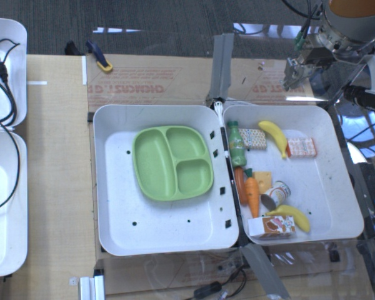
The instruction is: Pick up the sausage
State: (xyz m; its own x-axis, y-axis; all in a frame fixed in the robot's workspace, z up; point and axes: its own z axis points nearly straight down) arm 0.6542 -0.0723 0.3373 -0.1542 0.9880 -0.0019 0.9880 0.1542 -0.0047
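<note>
While the grey arm with its orange band hung over the far right corner of the desk [56,167], its claw [295,74] sat above the cardboard sheet [156,79] beyond the right bin [337,186], outside both bins. Whether the claw was spread or closed could not be told from this angle, and nothing could be seen in its grip.

Along the right bin's left wall, the sausage [239,185], a reddish-brown link, lay lengthwise, just below a green bottle [237,145] and touching the carrot [252,195] at its right side. A yellow cheese slice [263,180] lay beside the carrot, with a small tin can [276,194] on its side just below that. One banana [274,137] rested near the bin's far side between a speckled packet [256,140] and a red and white carton [301,147]. A second banana [292,216] lay near the front, against a white carton with an orange picture [272,227].

A green divided plate [173,162] with three compartments sat in the left bin [112,230]. A blue and yellow clamp [99,56] lay on the desk beyond the cardboard.
</note>
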